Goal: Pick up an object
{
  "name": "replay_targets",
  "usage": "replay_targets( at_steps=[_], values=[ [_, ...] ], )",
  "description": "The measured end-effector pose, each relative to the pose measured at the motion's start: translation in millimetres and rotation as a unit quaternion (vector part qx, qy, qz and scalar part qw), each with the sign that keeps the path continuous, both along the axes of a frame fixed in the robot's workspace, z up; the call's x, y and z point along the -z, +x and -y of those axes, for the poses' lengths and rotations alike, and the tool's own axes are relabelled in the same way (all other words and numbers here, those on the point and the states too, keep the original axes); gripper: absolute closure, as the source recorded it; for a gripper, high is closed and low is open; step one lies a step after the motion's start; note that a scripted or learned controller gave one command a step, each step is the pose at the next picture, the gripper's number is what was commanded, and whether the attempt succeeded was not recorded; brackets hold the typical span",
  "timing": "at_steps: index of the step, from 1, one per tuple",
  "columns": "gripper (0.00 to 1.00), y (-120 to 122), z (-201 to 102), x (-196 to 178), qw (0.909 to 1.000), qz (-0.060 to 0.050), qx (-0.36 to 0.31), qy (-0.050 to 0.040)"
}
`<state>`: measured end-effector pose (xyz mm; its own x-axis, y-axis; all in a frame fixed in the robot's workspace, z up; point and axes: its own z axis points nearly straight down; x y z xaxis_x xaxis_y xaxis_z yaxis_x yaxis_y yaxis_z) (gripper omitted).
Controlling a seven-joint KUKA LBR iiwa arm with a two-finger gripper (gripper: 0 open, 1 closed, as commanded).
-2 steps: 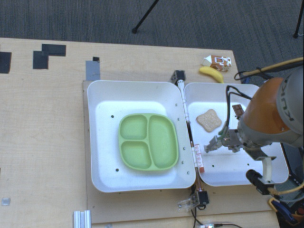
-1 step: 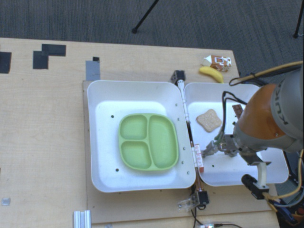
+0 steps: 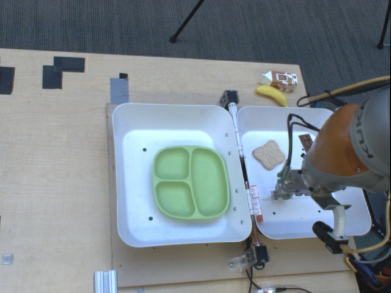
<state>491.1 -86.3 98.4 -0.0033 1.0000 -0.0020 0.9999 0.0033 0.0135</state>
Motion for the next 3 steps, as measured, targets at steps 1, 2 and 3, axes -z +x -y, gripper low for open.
replay_targets(
  at_steps=[1,2,3],
  values=[
    [0.00,-0.1,-0.1,0.1,1.0000,0.000,0.000,0.0001],
    [1.00,1.4,-0.8,-10.4,1.0000,0.001,-0.002,0.0006],
    [0.00,1.4,-0.8,-10.4,1.0000,0.001,-0.002,0.0005]
  ],
)
